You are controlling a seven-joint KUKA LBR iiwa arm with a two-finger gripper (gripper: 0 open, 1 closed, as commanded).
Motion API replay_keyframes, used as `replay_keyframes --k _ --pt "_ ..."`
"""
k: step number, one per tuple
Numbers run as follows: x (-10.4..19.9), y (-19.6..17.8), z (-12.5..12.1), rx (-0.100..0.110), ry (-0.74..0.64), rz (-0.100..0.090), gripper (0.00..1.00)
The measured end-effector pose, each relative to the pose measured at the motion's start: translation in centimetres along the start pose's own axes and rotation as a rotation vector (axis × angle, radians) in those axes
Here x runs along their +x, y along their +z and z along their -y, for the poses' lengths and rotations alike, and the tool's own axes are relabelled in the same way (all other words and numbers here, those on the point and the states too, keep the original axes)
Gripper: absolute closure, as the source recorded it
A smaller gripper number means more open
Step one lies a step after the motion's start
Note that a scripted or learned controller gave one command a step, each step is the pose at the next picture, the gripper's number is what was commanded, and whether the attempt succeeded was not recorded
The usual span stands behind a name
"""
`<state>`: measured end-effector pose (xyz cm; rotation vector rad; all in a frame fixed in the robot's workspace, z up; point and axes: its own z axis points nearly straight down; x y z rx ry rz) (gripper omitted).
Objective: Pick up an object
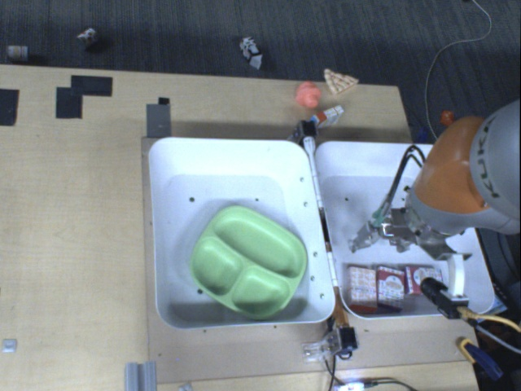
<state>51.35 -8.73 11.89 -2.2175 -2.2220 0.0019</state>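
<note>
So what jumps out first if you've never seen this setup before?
Probably the green divided plate, lying tilted in the left white bin and taking up much of its floor. Next, the grey arm with its orange band reaches over the right bin, its tool hanging above small red and white packets at that bin's near edge.

Smooth glossy plastic green tray point(248, 259) (sectioned), matt white plastic bins point(175, 218), pale wood-look bench point(73, 235).
</note>
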Motion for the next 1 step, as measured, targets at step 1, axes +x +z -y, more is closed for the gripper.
replay_keyframes --k 1 --pt "0.34 3.18 2.36 -0.013 0.0 0.002 0.0"
